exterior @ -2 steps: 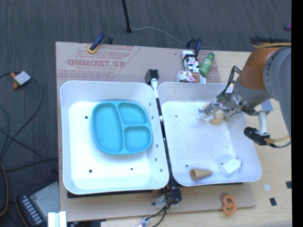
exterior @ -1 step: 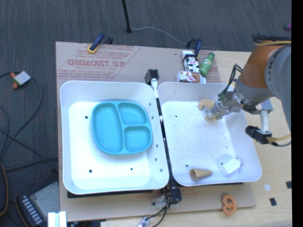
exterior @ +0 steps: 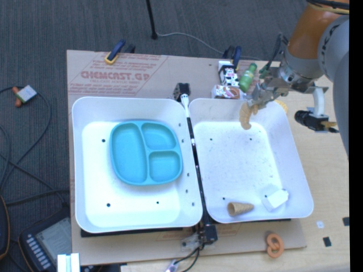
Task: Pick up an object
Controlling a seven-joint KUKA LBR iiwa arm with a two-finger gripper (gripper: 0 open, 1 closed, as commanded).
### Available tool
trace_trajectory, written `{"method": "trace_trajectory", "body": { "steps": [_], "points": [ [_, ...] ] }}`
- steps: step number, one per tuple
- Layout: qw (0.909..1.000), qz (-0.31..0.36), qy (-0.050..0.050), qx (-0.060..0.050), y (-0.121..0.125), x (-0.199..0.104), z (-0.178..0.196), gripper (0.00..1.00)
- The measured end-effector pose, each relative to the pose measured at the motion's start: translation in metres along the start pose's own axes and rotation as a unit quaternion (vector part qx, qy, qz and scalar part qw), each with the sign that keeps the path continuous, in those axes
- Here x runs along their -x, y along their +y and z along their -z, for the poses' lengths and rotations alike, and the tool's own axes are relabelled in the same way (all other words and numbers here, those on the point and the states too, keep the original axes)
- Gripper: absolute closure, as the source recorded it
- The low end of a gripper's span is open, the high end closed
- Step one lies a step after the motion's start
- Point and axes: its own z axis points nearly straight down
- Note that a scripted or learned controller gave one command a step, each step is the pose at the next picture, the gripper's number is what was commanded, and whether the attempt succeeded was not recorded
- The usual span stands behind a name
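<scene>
Worktop [exterior: 113, 72]: brown board with red print, carrying two shallow white bins side by side, dark carpet around it.

Left bin [exterior: 91, 208]: holds a blue divided plate [exterior: 146, 153], three compartments, lying flat near the bin's middle.

Right bin [exterior: 249, 163]: floor speckled with small dark flecks. Near its front edge, a tan cone [exterior: 240, 208] lies on its side. Just to the cone's right, a small white block [exterior: 277, 198] sits in the front right corner, apart from the cone.

Arm [exterior: 317, 33]: grey with an orange band, comes in from the right, wrist over the right bin's back edge.

Claw [exterior: 253, 103]: pointing down over the back of the right bin. A tan, cone-like object [exterior: 245, 118] hangs from its tip, above the bin floor. Claw looks closed around the top of that piece; exact finger gap is too small to read.

Green bottle-shaped item [exterior: 247, 78] sits just behind the claw, beside a small printed box [exterior: 228, 84] at the back of the board.

Blue clamps at the board's back edge: one far left [exterior: 116, 50], one near the middle [exterior: 236, 53].

Orange ring-shaped thing [exterior: 274, 245] lies on the board in front of the right bin.
</scene>
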Motion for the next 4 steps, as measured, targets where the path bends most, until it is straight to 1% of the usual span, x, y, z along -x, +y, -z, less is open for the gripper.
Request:
{"method": "trace_trajectory", "body": {
  "steps": [1,2,3,4],
  "points": [
    [1.0000,0.000,0.000,-0.001,0.000,-0.045,0.066,1.00],
    [1.0000,-0.002,0.000,-0.003,-0.002,0.033,-0.022,1.00],
    [1.0000,-0.001,0.000,-0.002,-0.001,0.033,-0.020,0.00],
    [1.0000,-0.001,-0.001,0.000,0.000,0.012,-0.122,0.00]
  ]
}}
